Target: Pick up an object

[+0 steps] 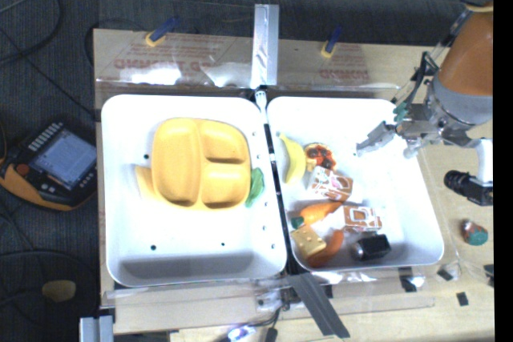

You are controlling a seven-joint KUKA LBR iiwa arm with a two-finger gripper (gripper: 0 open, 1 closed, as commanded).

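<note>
Look first at your gripper [375,142], at the upper right of the right bin [417,196]. It points leftward and slightly down over the bin's bare white floor. Whether it is released or clenched you cannot tell from this camera angle: the tip reads as one thin grey wedge. Nothing sits in it, and it touches none of the objects. Behind it, the grey wrist and the orange band [471,52] of the arm rise toward the right edge of the view.

The things you might pick lie below and to the left of the gripper, all in the right bin. Closest is a small dark red and orange item [320,152], with a yellow banana-shaped piece [293,160] just beside it against the divider. Below those is a white and red patterned packet [333,185], then an orange carrot-like piece [318,211], a second patterned packet [362,217], a tan block [304,239] and a black object [371,247] near the bin's front wall.

In the left bin [128,252] you have a yellow divided tray [200,162], with a green item [256,186] tucked at its right edge. A handheld pendant [58,160] lies on the floor left of the bench.
</note>
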